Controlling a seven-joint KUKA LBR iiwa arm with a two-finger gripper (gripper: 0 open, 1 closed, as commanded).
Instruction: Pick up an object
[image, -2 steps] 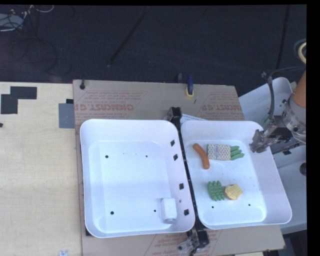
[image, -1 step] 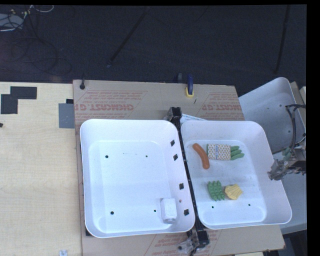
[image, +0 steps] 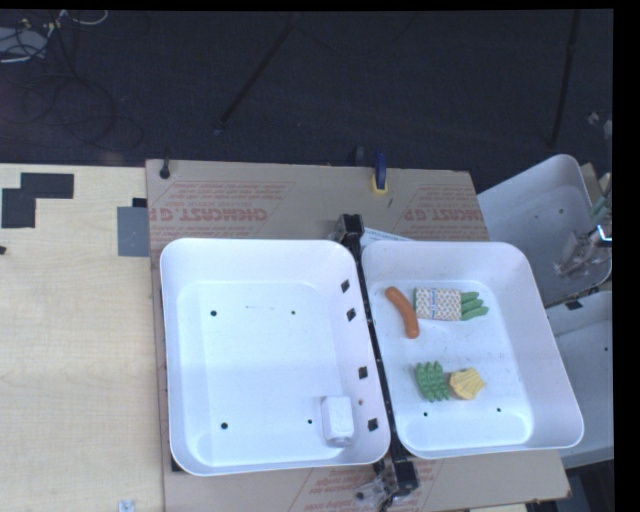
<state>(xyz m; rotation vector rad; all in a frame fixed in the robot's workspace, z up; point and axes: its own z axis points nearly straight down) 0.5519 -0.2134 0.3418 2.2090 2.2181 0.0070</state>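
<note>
Where the left bin (image: 200, 262) nears its front right corner, a small white block (image: 337, 419) is seen. Across the divider, the right bin (image: 520, 262) carries an orange sausage (image: 404, 311), a patterned green-ended piece (image: 449, 304), and what may be toy corn (image: 451, 382). Whether the fingers are open cannot be told.

We are looking from one fixed camera placed above the bench, and it is facing down at a slant. It is standing far enough to take in both bins whole: the left bin (image: 262, 355) and the right bin (image: 470, 350) are lying side by side near the middle. The dark floor (image: 300, 80) is filling the top of the view.
</note>
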